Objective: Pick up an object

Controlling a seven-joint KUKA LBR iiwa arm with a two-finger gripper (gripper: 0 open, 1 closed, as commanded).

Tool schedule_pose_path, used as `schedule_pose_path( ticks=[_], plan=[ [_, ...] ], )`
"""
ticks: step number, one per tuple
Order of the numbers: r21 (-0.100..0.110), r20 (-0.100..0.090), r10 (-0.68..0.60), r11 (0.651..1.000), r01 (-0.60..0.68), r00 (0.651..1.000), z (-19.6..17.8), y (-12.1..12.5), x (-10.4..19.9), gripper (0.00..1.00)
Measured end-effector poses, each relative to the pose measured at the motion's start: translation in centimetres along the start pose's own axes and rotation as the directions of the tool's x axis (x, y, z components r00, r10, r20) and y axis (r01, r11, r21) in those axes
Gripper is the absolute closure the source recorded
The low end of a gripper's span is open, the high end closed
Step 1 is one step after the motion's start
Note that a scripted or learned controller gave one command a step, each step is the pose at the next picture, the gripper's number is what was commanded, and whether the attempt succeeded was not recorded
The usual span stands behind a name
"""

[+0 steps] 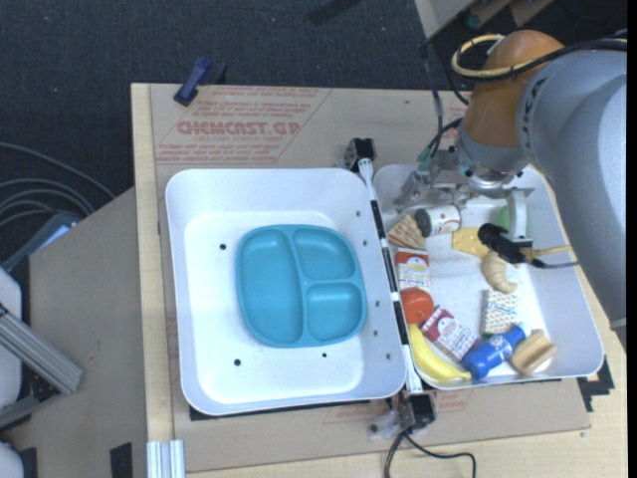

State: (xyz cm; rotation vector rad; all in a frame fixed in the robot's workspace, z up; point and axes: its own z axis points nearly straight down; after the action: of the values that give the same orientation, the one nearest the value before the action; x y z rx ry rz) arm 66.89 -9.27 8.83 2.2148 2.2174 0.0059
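1. Claw [428, 192]: over the far end of the right bin [572, 297], under the grey arm [577, 137] and orange band. Mostly hidden by the wrist, so I can't tell if it is open or closed. Nothing visibly held.
2. White tube [439, 217]: just below the claw in view, lying on its side with its dark end view-left. Closest object. Can't tell if it touches the claw.
3. Bread wedge [405, 232]: below and slightly view-left of the claw, against the bin's left wall, next to the tube.
4. Yellow wedge [468, 242]: below and view-right of the claw, beside the tube. Right edge partly covered by robot parts.
5. Red-white packet [411, 267]: further below the claw. Label unreadable.
6. Beige crescent [500, 275]: below-right of the claw, top end hidden.
7. Red ball [416, 305]: below the packet, touching the bin's left wall.
8. Wafer [498, 312]: well below-right of the claw, tilted.
9. Red box [450, 333]: between the ball and the blue bottle [493, 355]. Print too small to read.
10. Banana [436, 363]: at the near end, farthest from the claw, partly under the red box.
11. Bread roll [534, 350]: near right corner, touching the bottle.
12. Left bin [194, 227]: view-left of the claw, holds a blue plate [301, 285] with three sections.
13. Board [239, 127]: under both bins, red lettering partly readable.
14. Blue clip [197, 81]: far view-left, at the board's far edge, blurry.
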Motion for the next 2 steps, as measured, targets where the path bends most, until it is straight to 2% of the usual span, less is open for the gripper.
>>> schedule_pose_path(
  ticks=[1, 2],
  plan=[
    [0.000, 0.000, 0.000, 1.000, 0.000, 1.000, 0.00, 0.00, 0.00, 0.00],
    [0.000, 0.000, 0.000, 1.000, 0.000, 1.000, -0.97, 0.01, 0.02, 1.00]
  ],
)
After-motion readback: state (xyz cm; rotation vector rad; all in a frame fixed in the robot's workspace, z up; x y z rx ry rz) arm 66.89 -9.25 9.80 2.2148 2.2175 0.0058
